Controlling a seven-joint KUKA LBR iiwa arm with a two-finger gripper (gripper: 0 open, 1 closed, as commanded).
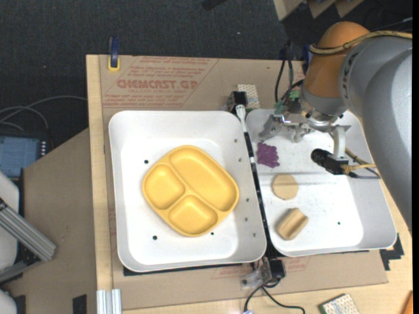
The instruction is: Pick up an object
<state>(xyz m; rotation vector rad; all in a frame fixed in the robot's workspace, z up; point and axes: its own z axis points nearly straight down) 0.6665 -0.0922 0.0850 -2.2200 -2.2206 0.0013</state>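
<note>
The right bin (366, 234) holds three things. A small purple bunch-shaped piece (267, 154) lies near the bin's left wall. Below it sits a flat round tan disc (285, 187), and nearer the front a tan loaf-shaped block (292, 223). My gripper (287, 129) hangs over the far left part of this bin, just above and right of the purple piece, with the orange band of the arm (330, 70) above it. Nothing shows as held.
The left bin (124, 142) carries a yellow three-compartment plate (190, 190) in its middle. A ridge where the two bins meet (252, 169) runs between them. The grey arm (386, 97) covers the right bin's far right corner.
</note>
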